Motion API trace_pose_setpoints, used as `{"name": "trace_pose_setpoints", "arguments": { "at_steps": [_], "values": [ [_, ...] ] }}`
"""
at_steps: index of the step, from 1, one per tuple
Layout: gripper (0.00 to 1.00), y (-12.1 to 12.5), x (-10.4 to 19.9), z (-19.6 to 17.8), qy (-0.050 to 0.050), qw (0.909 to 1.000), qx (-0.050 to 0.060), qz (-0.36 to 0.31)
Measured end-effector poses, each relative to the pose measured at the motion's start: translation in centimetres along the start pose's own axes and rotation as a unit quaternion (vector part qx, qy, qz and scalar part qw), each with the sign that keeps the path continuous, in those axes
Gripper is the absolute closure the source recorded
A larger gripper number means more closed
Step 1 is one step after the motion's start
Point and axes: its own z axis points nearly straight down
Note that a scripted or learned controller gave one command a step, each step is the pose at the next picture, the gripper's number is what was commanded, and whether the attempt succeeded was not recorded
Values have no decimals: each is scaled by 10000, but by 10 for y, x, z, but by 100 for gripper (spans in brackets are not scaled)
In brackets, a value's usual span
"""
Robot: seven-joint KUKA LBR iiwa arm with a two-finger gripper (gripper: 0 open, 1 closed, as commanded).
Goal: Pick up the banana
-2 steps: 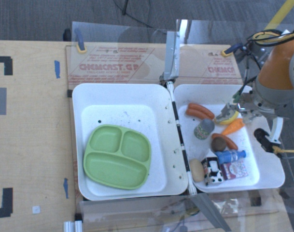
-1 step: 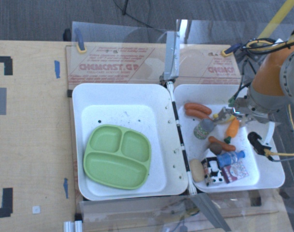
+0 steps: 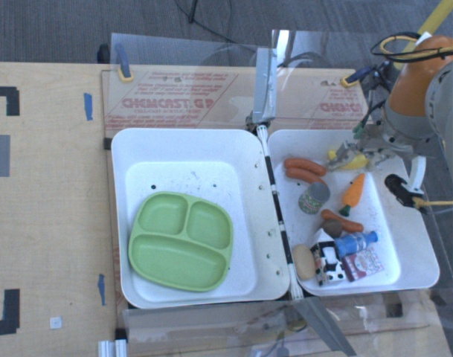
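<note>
Start at the near edge of the pale wooden bench (image 3: 40, 199). You have two shallow white bins on it, side by side. The left white plastic bin (image 3: 137, 151) carries one thing, a light green plastic plate with three compartments (image 3: 182, 240), lying flat towards its near left.

The right white plastic bin (image 3: 412, 262) holds the clutter. Nearest you, at its front left, lies a tan bread-like slab (image 3: 303, 262) beside a black-and-white boxy toy (image 3: 328, 265), a small blue plastic bottle (image 3: 355, 242) and a flat pink-printed packet (image 3: 366, 262), all packed close together. Just behind them sits a reddish-brown sausage-shaped toy (image 3: 341, 221). Further back you find a grey round can lying on its side (image 3: 314, 197), an orange toy carrot (image 3: 352, 190), and two orange-red toy sausages (image 3: 304, 169) lying touching each other.

At the far end of this bin, near its back right, the small yellow toy banana (image 3: 350, 160) lies low, close against the grey metal pincer (image 3: 360, 153) that reaches in from the right under the arm's orange band (image 3: 416, 80).

As for progress, you should judge the grasp step as under way, not finished. The pincer is down at the banana, but the view there is crowded with cables and metal, so whether it is apart or clamped on the fruit cannot be told. The banana appears not yet lifted clear of the bin. What remains is a confirmed grip and the lift.
</note>
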Motion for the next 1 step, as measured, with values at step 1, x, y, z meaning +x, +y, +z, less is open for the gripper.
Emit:
{"name": "trace_pose_setpoints", "arguments": {
  "at_steps": [1],
  "values": [
    [100,-3,-1,-7,-20,10000,56,-8]
  ]
}}
